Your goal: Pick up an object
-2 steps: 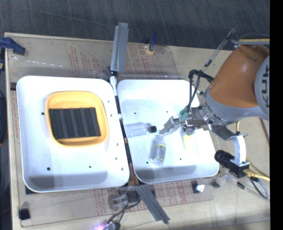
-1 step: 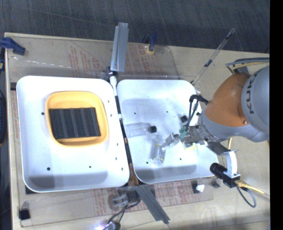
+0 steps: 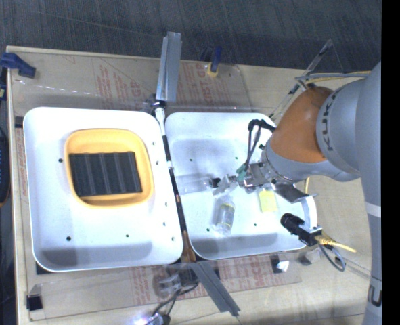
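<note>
Gripper [image 3: 242, 176] is low over the middle of the right white plastic bin [image 3: 200, 137], under the grey arm with the orange band [image 3: 301, 137]. You cannot tell from this angle whether the claw is released or clenched, and nothing is visibly held in it.

Candidates for the pick, both in the right bin:
- small clear plastic bottle-like piece [image 3: 223, 215], lying flat toward the bin's near edge, apart from the gripper
- small pale yellow flat block [image 3: 268, 202], toward the bin's right edge, just beside the wrist

Risks, as you should judge them:
1. The clear piece is hard to read against the white floor, so a descent may land beside it.
2. It looks light and smooth and may skid or roll when nudged.
3. The yellow block lies flat and thin, so the claw may close above it or scrape the bin floor.
4. The wrist sits close to the bin's right wall, so a sideways move risks contact.

The left white plastic bin [image 3: 44, 235] holds 1 yellow rounded tray with a dark ribbed insert [image 3: 105, 139], well apart from the work.

Surface: pale board bench [image 3: 84, 73] with red printed lines. A metal bar [image 3: 167, 66] stands at its far edge between the 2 bins. Dark carpet [image 3: 186, 9] lies beyond.
</note>
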Tool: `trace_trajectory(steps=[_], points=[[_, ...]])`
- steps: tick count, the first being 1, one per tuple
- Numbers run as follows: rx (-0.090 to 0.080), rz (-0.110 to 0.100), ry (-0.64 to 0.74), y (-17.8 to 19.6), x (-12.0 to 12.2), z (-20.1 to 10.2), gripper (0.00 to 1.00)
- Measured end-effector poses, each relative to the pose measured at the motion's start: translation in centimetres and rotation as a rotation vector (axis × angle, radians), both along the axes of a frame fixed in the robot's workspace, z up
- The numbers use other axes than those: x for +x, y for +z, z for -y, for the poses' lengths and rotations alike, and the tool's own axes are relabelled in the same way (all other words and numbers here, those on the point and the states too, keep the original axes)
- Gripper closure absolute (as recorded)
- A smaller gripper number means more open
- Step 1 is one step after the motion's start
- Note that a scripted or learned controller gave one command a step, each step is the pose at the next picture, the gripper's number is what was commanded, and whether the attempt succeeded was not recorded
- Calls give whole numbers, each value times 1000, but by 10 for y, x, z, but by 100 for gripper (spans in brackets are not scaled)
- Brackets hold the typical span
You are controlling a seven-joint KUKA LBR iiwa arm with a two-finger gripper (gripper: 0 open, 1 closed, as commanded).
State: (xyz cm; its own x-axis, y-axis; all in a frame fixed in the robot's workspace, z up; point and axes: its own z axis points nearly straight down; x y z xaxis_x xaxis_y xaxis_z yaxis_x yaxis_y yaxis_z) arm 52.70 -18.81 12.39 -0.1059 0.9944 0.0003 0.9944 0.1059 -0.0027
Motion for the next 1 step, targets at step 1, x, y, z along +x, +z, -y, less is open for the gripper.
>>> trace_trajectory(steps=[1], points=[[2, -2, 29, -33, -37, -22, 0]])
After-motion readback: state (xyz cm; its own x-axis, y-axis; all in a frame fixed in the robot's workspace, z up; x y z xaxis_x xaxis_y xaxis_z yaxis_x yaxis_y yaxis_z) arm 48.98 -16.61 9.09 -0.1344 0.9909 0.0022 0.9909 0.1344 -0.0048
